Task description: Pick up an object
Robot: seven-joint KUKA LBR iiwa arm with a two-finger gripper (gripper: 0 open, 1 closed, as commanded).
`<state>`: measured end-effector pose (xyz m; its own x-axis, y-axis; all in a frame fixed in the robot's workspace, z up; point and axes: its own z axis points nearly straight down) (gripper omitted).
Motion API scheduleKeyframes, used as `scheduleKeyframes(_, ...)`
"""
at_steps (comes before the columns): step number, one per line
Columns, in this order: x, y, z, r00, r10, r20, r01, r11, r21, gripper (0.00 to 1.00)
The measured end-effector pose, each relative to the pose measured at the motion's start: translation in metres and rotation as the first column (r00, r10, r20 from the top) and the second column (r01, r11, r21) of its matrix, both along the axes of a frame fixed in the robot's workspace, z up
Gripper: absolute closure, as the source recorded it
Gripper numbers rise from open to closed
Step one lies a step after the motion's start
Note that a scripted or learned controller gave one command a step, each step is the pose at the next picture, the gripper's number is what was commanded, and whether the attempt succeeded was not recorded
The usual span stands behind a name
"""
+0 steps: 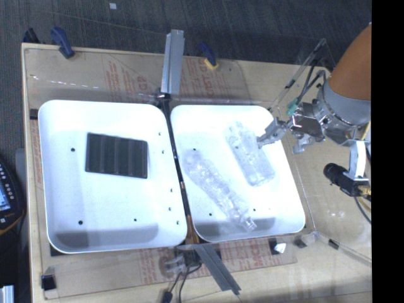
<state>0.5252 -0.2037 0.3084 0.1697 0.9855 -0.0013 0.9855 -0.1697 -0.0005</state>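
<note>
right bin [287,223] (two bottles [250,154])

My arm [353,68] shows an orange band over grey metal, with my fingers [273,133] grey at its end and a small teal spot [292,109] on the fittings behind them. Two white bins sit on a pale tan worktop [88,68] printed with faint reddish lettering. The left bin [57,131] carries a dark grey pad [117,155] marked with vertical ribs. The right bin [284,213] carries two clear bottles, one [250,153] near my fingers and one [218,188] towards the bin's middle, both glinting whitish. Blue clamps [63,43] dot the worktop's far edge, and the floor [252,11] beyond is dark grey.
</note>
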Motion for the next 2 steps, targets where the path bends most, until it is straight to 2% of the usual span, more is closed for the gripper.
scheduleKeyframes(1, 0.000, -0.002, -0.066, 0.895, -0.446, -0.007, 0.446, 0.895, 0.001, 0.00)
scheduleKeyframes(2, -0.049, 0.036, -0.079, 0.646, -0.763, -0.007, 0.763, 0.646, -0.001, 0.00)
